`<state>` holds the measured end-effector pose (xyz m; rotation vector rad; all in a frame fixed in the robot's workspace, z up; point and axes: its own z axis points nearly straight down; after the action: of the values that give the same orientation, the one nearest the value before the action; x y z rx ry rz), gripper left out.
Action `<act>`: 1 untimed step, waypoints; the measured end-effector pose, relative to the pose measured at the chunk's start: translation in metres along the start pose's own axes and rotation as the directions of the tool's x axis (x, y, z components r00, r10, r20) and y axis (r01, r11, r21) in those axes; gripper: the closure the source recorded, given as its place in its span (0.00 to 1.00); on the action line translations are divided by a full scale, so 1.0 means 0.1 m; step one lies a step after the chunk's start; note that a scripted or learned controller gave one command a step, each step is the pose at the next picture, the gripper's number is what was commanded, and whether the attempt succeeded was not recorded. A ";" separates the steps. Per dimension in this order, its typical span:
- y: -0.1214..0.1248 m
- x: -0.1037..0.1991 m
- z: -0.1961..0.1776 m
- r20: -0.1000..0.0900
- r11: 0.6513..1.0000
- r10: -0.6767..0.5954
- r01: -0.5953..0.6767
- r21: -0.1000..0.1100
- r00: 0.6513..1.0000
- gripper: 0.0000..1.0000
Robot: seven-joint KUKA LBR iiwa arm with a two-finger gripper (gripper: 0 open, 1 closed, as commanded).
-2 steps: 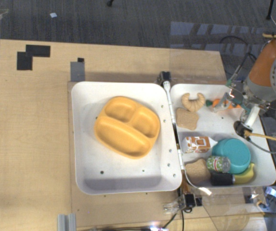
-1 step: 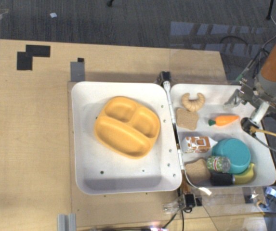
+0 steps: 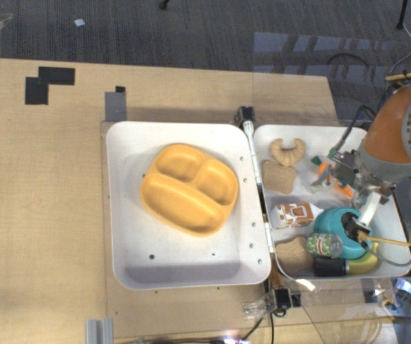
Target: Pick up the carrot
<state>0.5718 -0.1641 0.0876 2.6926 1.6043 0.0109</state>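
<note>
The carrot [image 3: 322, 166] is a small orange piece with a green end. It lies in the upper middle of the right bin [image 3: 399, 269], just right of the croissant. My gripper [image 3: 339, 178] hangs low over the bin, directly beside and partly over the carrot. More orange [image 3: 346, 189] shows just below the gripper head, which hides whatever lies between the two orange spots. The grey arm with its orange band [image 3: 395, 127] reaches in from the right edge.
The right bin is crowded: a croissant [image 3: 288, 150], a bread slice [image 3: 279, 177], a small printed box [image 3: 293, 214], a teal cup [image 3: 338, 225], a can [image 3: 324, 246], a banana [image 3: 364, 264] and a brown roll [image 3: 291, 254]. The left bin [image 3: 130, 264] holds a yellow divided plate [image 3: 189, 187].
</note>
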 end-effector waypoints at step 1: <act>0.11 -0.12 0.01 0.001 0.928 0.373 -0.373 0.003 0.928 0.00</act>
<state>0.5754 -0.1799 0.0867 2.9519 1.0645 0.0098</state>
